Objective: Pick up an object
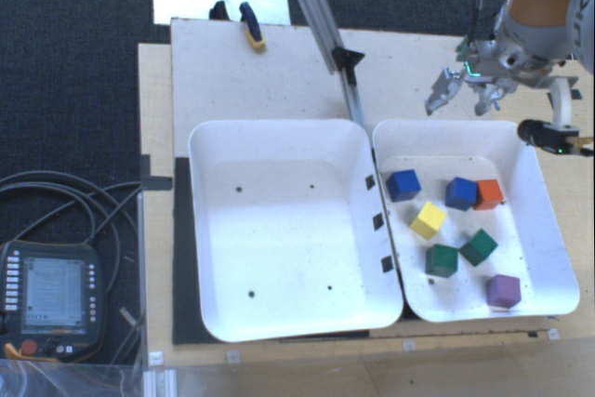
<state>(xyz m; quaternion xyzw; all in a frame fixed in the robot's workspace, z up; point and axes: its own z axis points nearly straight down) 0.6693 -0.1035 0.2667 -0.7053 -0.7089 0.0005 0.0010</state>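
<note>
1. Lower left of the frame: a handheld control pendant (51, 297) lies beside the worktop (279, 74), with black cables (65, 195) looping up and away from it.
2. Lower centre: the left white bin (209, 153) sits on the worktop, with only a few dark specks on its floor.
3. Lower right: the right white bin (544, 200) touches the left one along their shared edge and holds 7 small blocks.
4. Nearest the bottom of the frame lies the purple block (503, 290), then a dark green block (442, 259) and a second green block (479, 246) just beside it.
5. Mid-bin: the yellow block (429, 219) sits apart from the blue block (403, 184) above it; another blue block (460, 192) touches the orange block (489, 192).
6. Upper right: the gripper (462, 95) hangs above the right bin's far rim, fingers spread with nothing between them, well apart from every block.
7. Top centre: a slanted metal pole (311, 0) crosses the worktop; a yellow-and-blue clamp (251, 25) sits near its far edge.
</note>
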